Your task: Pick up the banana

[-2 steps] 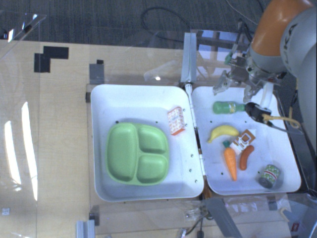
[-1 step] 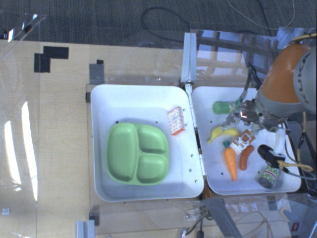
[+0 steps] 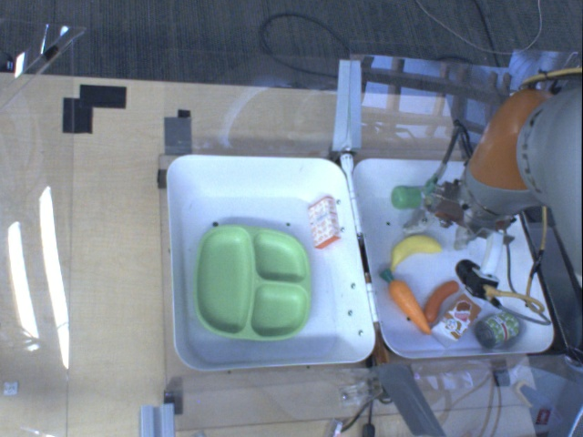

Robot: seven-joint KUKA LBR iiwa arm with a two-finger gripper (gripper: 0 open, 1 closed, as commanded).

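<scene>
Overhead, arm bent low, wrist just above banana.

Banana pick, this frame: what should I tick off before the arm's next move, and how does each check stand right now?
1. Banana in plain sight in the right bin: ok.
2. Banana lying free, nothing on top of it: ok.
3. Neighbours apart from it: the carrot lies just below its lower end, whether touching cannot tell; the green object sits above with a gap. Partly ok.
4. Gripper lined up over the banana: not ok, it sits up and to the right of it.
5. Banana held: not ok, it rests on the bin floor.
6. Green divided plate in the left bin, out of the way: ok.
</scene>
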